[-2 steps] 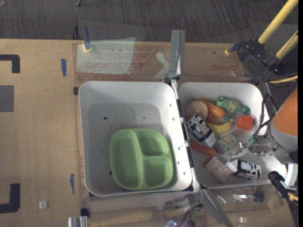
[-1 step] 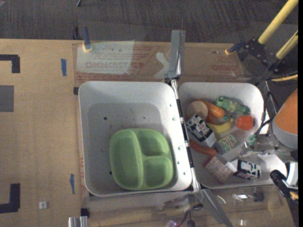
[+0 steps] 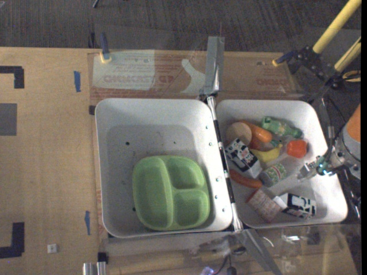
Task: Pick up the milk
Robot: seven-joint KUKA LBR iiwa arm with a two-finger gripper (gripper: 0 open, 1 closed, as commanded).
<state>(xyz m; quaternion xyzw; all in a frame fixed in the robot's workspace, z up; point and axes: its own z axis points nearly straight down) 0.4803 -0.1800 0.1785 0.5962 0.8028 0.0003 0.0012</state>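
Observation:
Two black-and-white cow-patterned milk cartons lie in the right bin (image 3: 335, 211). One milk carton (image 3: 242, 156) rests near the bin's left wall, beside a banana. The other milk carton (image 3: 299, 205) lies on its side at the front right. My gripper (image 3: 313, 169) hangs over the right side of this bin, above and slightly right of the front carton, with nothing seen in it. Behind it, the grey wrist with the orange band (image 3: 354, 132) enters from the right edge.
The right bin also holds a tan round item (image 3: 238, 132), a carrot (image 3: 261, 133), a green item (image 3: 281, 126), a banana (image 3: 268, 153), an orange-red cup (image 3: 296, 148), a can (image 3: 275, 172), a red sausage-shaped item (image 3: 245, 180) and a brown box (image 3: 262, 204). A green divided plate (image 3: 171, 192) lies in the left bin (image 3: 114, 125).

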